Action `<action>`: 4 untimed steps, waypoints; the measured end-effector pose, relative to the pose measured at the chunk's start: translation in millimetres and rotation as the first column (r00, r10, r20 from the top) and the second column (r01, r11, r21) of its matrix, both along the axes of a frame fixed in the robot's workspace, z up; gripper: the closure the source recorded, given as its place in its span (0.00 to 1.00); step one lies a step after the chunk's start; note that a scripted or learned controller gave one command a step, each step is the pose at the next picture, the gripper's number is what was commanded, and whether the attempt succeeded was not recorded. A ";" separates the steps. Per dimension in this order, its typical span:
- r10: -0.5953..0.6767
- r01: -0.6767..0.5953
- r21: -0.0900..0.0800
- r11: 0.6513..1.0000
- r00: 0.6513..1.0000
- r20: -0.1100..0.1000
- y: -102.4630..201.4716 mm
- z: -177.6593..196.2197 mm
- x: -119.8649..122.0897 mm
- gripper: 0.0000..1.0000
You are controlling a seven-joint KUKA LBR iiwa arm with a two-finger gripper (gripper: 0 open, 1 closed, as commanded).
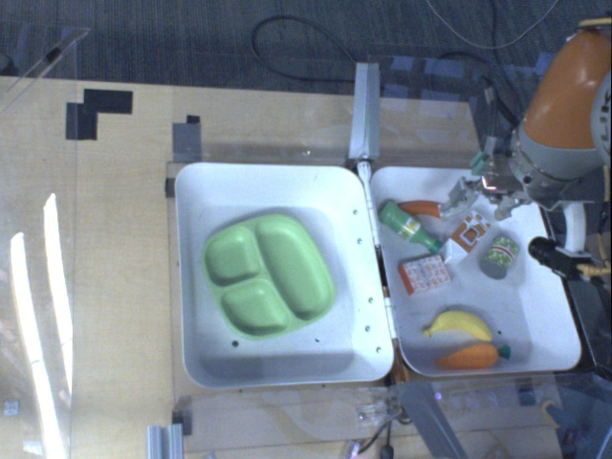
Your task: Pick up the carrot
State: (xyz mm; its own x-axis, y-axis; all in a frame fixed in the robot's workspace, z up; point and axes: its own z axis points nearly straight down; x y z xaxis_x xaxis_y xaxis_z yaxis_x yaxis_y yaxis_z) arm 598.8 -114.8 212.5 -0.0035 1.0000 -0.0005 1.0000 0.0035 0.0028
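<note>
The carrot [468, 356], orange with a small green end, lies along the front wall of the right bin [555, 352], just in front of a banana [459, 325]. My gripper [481, 197] hangs over the back of that bin, well behind the carrot. Its fingers are spread open with nothing between them. The arm's orange band [564, 89] rises at the upper right.
Under and around the gripper lie a green bottle [409, 226], an orange-red item [419, 208] behind it, a small carton [470, 229], a grey can [498, 254] and a flat checked box [426, 273]. The left bin [196, 352] holds a green divided plate [270, 275].
</note>
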 end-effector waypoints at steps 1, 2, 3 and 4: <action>-0.215 0.216 0.001 0.977 0.976 0.022 18.1 -92.3 20.5 0.00; -0.232 0.232 -0.003 0.973 0.972 0.033 -36.1 -105.2 54.6 0.00; -0.264 0.264 0.002 0.965 0.964 0.027 -29.1 -105.8 53.2 0.00; -0.298 0.298 0.003 0.955 0.954 0.026 -28.8 -105.9 53.1 0.00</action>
State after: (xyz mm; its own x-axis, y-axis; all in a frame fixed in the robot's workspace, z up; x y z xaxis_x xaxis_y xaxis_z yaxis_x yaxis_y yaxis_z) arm 651.9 -143.6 106.7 0.2943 0.9557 0.0026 0.9553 -0.2942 0.0288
